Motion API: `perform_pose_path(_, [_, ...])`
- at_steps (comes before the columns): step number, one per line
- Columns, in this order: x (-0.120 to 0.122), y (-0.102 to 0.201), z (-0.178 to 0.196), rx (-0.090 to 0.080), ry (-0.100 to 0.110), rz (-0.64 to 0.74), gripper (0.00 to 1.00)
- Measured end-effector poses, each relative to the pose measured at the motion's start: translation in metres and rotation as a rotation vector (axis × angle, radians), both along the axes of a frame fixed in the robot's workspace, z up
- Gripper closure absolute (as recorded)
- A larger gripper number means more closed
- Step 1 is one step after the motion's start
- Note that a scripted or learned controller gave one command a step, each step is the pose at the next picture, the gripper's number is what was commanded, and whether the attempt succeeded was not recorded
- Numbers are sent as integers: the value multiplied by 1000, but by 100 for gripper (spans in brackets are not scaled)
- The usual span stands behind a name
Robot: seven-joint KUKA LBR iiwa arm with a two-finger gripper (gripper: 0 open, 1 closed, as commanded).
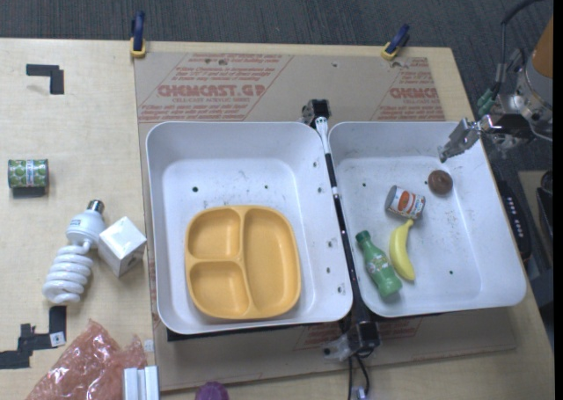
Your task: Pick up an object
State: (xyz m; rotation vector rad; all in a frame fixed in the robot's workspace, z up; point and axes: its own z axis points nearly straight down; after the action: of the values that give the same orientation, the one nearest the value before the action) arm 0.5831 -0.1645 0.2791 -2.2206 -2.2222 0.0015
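The right bin point(493, 214) holds several objects. A small can with a red and white label point(405, 202) lies near its middle, and a brown round object point(439, 182) sits just right of it. A yellow banana point(402, 250) and a green bottle point(378, 264) lie side by side nearer the front. My gripper point(457, 140) hovers over the bin's back right corner, a little above and right of the brown object, with nothing seen held in it.
A yellow divided plate point(242, 260) fills the front of the left bin point(167, 178). On the bench to the left lie a spiral light bulb point(72, 255), a white cube point(122, 245), a green can point(27, 174) and a red mesh bag point(84, 363).
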Motion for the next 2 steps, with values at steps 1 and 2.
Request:
perform_pose_path(1, [0,-16,-162,-2,-11,-3,0])
perform_pose_path(2, [2,-15,-151,-1,-19,-3,100])
